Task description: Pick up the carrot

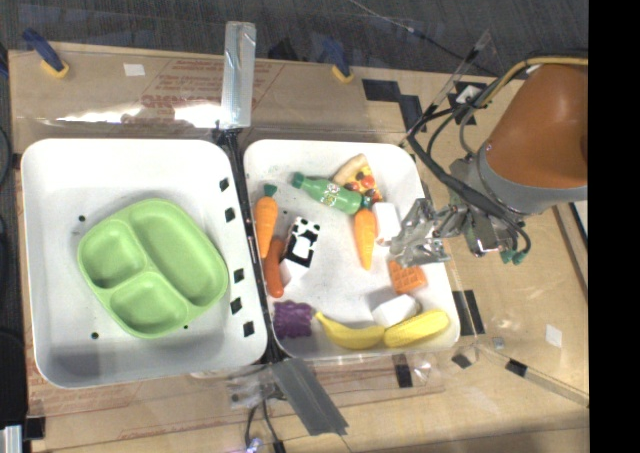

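Claw (412, 239): over right bin (330, 153), near its right wall; grip state impossible to tell. Carrot (365, 236): just left of claw, lying lengthwise. Second carrot (265, 224): farther left. Risk: bottle (327, 193) and pizza slice (357, 176) crowding carrot top, inviting wrong or glancing grasp.

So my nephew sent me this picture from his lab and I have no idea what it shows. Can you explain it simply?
One camera fixed above a bench looks down at a slant. The grey and orange shape on the right is a robot arm; at its tip is a claw, hanging over the right bin. I can't tell whether it holds anything. The right bin contains toy food: two carrots, a green bottle, a pizza slice, a banana and purple grapes. The left bin holds a green divided plate. The job is picking up a carrot.
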Available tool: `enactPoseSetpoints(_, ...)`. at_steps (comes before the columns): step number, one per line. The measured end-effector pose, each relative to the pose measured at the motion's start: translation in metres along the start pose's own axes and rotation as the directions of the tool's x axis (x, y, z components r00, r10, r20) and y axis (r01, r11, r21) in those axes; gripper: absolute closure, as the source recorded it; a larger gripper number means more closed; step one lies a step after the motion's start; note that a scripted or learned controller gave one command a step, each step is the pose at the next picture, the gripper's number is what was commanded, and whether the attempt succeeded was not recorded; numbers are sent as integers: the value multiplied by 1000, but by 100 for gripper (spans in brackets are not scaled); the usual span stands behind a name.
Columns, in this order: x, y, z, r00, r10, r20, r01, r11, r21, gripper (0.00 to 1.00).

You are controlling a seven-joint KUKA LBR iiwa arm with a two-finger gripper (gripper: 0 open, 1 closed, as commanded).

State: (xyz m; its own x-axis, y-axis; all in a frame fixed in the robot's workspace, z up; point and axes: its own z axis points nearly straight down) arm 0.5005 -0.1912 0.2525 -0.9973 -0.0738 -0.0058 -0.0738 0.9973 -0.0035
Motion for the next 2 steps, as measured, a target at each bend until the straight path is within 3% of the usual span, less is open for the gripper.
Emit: enactPoseSetpoints(2,-2,2,-19,1000,-10,0,10,1000,0,100)
